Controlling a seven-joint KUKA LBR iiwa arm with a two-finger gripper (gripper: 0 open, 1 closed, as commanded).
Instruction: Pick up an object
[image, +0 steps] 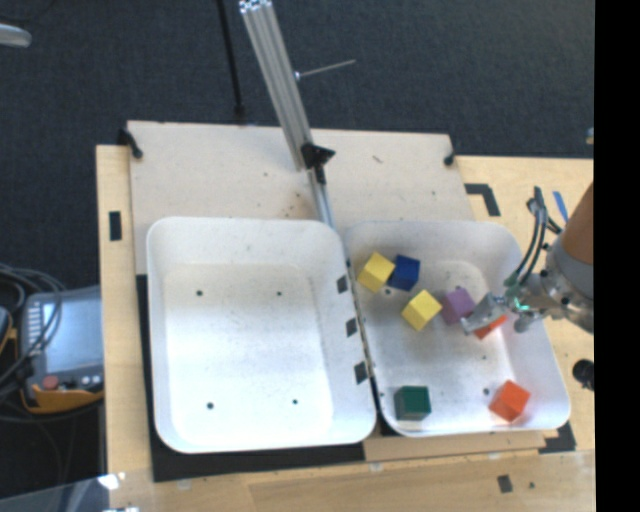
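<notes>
Gripping an orange-red block (489, 326), the claw (492, 318) sits just beside the purple block (458, 303).

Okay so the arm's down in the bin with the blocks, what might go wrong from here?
1. The gripper sits low among crowded blocks: the purple block is right beside it, so it may get nudged rather than picked.
2. A small orange-red piece lies right at the gripper; whether it is grasped is unclear, so a lift may come up with nothing.
3. The gripper works close to the right bin wall, which could hamper the grasp.
</notes>
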